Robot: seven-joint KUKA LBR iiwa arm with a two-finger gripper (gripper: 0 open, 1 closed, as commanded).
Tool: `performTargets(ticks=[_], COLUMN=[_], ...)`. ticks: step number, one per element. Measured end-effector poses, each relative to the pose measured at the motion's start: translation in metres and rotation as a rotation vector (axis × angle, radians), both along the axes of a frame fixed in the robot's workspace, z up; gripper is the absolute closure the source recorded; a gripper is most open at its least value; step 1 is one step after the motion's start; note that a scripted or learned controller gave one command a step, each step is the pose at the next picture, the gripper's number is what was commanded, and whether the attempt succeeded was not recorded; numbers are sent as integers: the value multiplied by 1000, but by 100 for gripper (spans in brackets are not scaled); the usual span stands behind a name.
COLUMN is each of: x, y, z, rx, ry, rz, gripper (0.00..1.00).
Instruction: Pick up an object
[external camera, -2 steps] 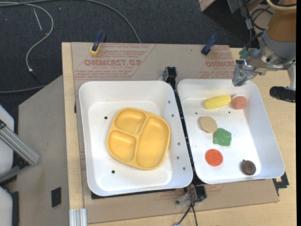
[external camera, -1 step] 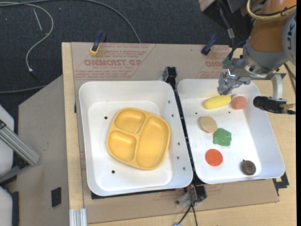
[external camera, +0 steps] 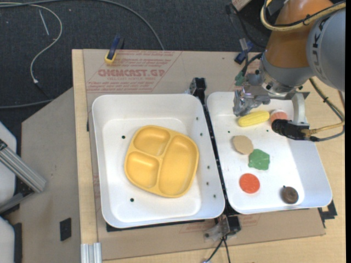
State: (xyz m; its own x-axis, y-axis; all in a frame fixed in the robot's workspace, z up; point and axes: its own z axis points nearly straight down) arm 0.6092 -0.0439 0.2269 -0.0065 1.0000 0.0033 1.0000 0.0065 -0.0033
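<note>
brown cardboard covers the bench under two shallow white plastic bins. the left bin holds a smooth yellow tray with three compartments. the right bin holds a yellow corn piece, a flat beige piece, a bumpy green piece, a round red disc and a small dark brown ring. the gripper stands just beside the corn's left end, near the bin's far edge; i cannot tell its state. open white floor lies along the right wall.
</note>
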Motion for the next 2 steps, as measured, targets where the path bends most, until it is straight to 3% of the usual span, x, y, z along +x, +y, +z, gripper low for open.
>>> performTargets(ticks=[2], x=[-38], y=[113], z=[16], rx=[0], ry=[0], rz=[1], gripper=[100])
